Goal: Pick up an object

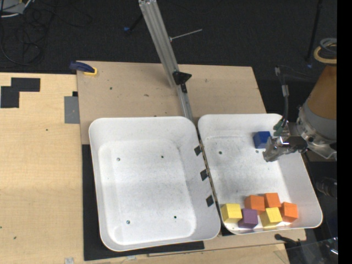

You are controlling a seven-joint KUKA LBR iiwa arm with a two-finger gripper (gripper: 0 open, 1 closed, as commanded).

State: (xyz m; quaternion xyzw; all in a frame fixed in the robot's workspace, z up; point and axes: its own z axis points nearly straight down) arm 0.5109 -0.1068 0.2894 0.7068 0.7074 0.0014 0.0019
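The gripper (273, 150) hangs over the far right part of the right bin (236, 126), reached in from the right, with the arm's orange band (325, 95) behind it at the edge. Whether it is clenched or released cannot be told; its metal parts blur together. One blue block (261, 139) lies just beside it on the far side, close enough that touching or apart cannot be judged, and nothing shows that block to be grasped.

At the near end of the same bin sits a huddle of six blocks: three orange ones (254, 202), (271, 199), (289, 210), two yellow ones (232, 211), (270, 217) and one purple one (249, 218), packed closely, the purple between the two yellows. That makes seven blocks in all, well apart from the blue one.

The left bin (110, 133) lies alongside, the two bins joined by three dark clips (204, 174). Both rest on the wooden worktop (137, 87), where a slanted aluminium rail (164, 45) rises behind them
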